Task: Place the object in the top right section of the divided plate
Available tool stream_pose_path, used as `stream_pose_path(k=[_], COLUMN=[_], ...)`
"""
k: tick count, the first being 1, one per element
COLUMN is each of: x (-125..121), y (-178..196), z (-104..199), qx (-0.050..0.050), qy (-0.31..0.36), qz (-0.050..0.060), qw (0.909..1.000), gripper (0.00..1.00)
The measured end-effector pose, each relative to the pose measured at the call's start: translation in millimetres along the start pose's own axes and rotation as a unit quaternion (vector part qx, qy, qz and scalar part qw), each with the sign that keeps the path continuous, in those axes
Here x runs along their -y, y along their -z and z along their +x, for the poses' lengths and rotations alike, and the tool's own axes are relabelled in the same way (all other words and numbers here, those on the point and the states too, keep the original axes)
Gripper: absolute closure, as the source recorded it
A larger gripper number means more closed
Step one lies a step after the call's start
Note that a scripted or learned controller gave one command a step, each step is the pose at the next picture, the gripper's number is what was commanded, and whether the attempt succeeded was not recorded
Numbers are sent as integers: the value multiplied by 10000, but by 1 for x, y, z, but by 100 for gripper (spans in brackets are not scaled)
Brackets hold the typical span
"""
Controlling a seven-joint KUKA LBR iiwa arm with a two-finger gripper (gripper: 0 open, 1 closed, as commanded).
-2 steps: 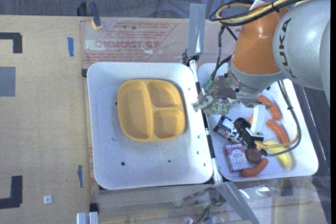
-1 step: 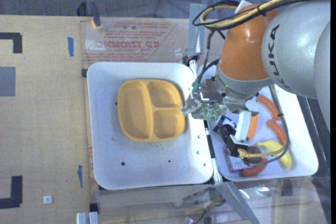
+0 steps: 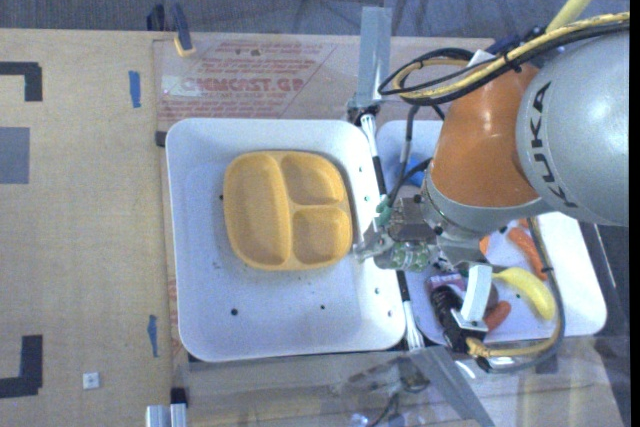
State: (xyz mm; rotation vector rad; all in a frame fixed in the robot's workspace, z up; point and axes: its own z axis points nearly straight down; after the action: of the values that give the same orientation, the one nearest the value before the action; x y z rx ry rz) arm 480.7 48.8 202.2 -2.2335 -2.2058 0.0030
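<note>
While the tool (image 3: 375,243) hangs over the wall between the two bins, just beside the right rim of the plate (image 3: 262,215), I cannot tell whether it is apart or together, nor whether anything sits in it; the wrist hides that part. The yellow plate lies in the left bin (image 3: 280,310), and its top right section (image 3: 312,180) is bare, as are the other two.

Which piece is the object is not plain. What I can see lies in the right bin (image 3: 578,250), partly under the arm: a banana (image 3: 528,290), an orange piece (image 3: 522,245) just above it, and a red piece (image 3: 497,313) beside the banana's lower end. All three are well apart from the plate, so I judge the placing not yet done.

They look like toy food, so probably light, stiff and smooth-skinned, and not fragile. A smooth curved skin may slide or roll in a pinch. For the banana I would take hold across the middle of the curve, where the sides run nearest to parallel, not at a tapered end. The orange and red pieces are half hidden, so I would not pick a hold on them from here.

The section is shallow and small, and the tool is close to the bin wall, so a low, centred release seems wise
</note>
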Motion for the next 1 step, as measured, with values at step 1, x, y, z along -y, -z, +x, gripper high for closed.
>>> stream_pose_path(k=[1], x=[-20], y=[23], z=[51], qx=[1], qy=[324], qz=[-14], qw=[9995], gripper=[100])
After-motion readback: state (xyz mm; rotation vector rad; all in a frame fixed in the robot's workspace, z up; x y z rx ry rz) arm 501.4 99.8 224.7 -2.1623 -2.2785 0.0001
